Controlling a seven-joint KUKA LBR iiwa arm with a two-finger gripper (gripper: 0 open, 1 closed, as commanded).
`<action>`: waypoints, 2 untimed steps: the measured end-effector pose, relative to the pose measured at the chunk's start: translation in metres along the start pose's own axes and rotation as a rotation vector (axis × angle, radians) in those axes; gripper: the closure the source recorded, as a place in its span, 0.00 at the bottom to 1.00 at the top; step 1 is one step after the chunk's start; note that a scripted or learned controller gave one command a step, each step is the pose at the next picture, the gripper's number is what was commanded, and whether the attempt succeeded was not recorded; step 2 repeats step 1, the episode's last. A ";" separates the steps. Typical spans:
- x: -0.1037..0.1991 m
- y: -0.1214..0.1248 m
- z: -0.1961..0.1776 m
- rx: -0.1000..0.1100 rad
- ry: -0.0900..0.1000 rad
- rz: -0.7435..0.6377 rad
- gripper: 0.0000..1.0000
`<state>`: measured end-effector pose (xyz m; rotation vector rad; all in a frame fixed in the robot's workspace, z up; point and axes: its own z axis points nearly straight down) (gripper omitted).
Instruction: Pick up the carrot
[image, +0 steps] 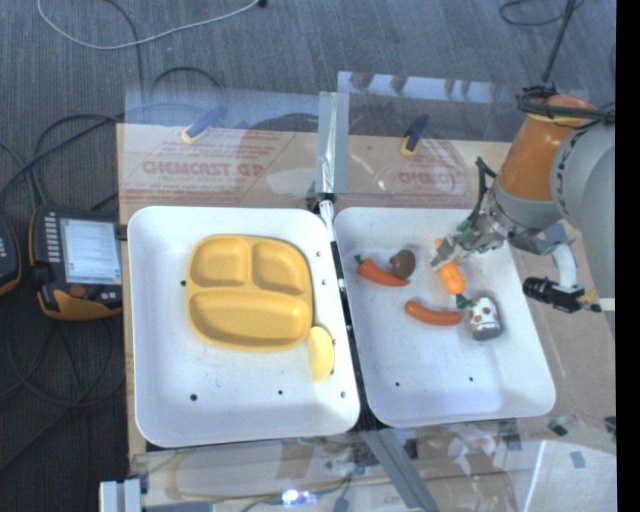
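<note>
Carrot (381, 272) lay in the right bin (450, 400), upper-left part, near the divider w/ the left bin (170, 400). Long axis ran approx. left-right, green end to the left, and a brown lump (403, 262) touched its right end. Gripper (455, 247) hung over the bin's upper-right area, so the carrot sat to its left and slightly nearer the camera, w/ the lump between. Spread or pressed together: couldn't tell. A small orange piece (452, 278) sat right under the gripper and was prob. an easy mis-grab.

Count, right bin: 1 carrot, 1 brown lump, 1 small orange piece, 1 orange-red sausage-like item (433, 314), 1 small can (484, 317). Left bin: 1 yellow divided tray (250, 292), 1 pale yellow item (320, 353).
</note>
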<state>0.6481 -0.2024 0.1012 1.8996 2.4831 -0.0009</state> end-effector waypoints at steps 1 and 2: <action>0.074 0.043 -0.100 0.010 0.011 0.080 1.00; 0.074 0.043 -0.100 0.010 0.011 0.080 1.00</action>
